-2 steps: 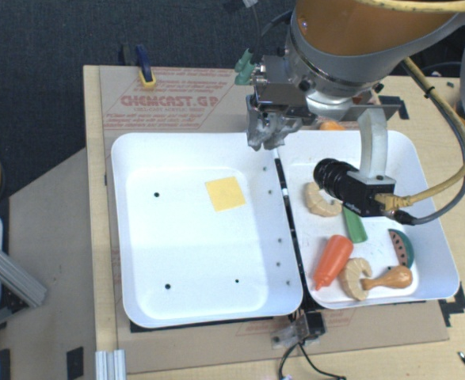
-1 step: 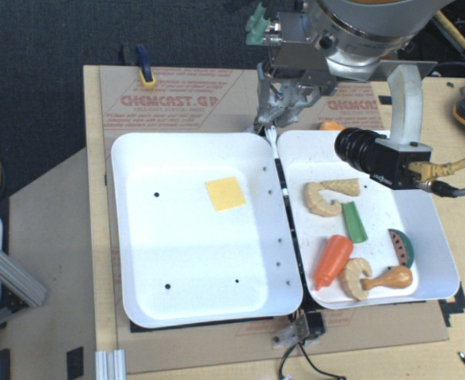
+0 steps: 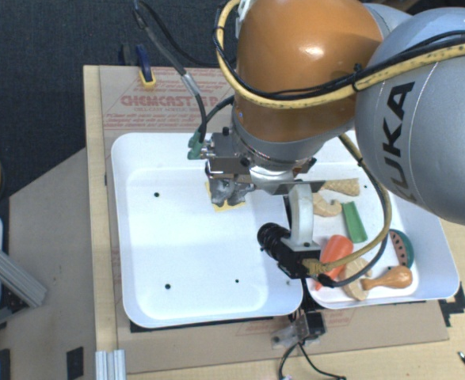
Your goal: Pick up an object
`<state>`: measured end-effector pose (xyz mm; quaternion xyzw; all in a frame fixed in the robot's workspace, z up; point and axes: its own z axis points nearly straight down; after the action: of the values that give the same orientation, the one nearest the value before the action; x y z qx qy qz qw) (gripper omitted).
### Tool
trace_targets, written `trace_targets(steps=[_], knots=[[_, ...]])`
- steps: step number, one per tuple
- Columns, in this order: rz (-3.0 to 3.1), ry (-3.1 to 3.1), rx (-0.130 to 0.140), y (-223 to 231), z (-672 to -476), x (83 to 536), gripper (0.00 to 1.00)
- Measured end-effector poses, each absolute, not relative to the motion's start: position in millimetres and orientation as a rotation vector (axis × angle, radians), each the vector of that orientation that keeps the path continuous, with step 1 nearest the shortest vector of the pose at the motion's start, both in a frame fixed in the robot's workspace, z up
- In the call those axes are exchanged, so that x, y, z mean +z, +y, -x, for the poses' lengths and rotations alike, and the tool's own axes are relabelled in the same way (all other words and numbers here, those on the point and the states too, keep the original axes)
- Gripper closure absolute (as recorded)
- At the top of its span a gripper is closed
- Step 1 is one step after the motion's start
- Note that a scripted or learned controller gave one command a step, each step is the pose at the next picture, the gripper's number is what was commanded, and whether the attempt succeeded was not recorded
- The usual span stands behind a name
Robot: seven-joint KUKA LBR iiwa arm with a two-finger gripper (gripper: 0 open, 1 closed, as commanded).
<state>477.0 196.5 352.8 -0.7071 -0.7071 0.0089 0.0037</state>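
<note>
So the gripper (image 3: 229, 194) is down in the left bin (image 3: 177, 252), near its back edge, and there's a small yellow object (image 3: 230, 205) poking out right under the fingertips. The fingers look drawn in around it, but honestly the wrist hardware blocks so much that I can't tell whether they're actually clamped on it or just sitting over it. The yellow thing looks like it's touching or very close to the bin floor.

Just above the gripper you get the grey wrist block, and then the huge orange band (image 3: 303, 46) of the arm, which takes up most of the upper middle of the shot. A yellow-and-black cable (image 3: 375, 70) loops around it, and the grey KUKA link (image 3: 422, 109) runs off to the right.

The right bin (image 3: 442, 252) is mostly hidden behind the arm. What I can make out in it: a green stick-shaped piece (image 3: 353, 221), an orange carrot-looking thing (image 3: 337, 248), a tan bread-like piece (image 3: 343, 187), a tan drumstick-shaped object (image 3: 386, 279) near the front, and a watermelon-slice piece (image 3: 402, 248) near the right side. They're all bunched close together.

Both bins sit on a cardboard sheet (image 3: 169, 93) with red printing, and a blue-and-yellow clamp (image 3: 145, 66) sits at its back edge.
</note>
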Motion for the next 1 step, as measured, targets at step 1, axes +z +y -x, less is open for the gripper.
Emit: trace_targets(steps=[1], knots=[[2.22, -2.23, -0.029, 226.2, -479.4, 507.5, 1.0]])
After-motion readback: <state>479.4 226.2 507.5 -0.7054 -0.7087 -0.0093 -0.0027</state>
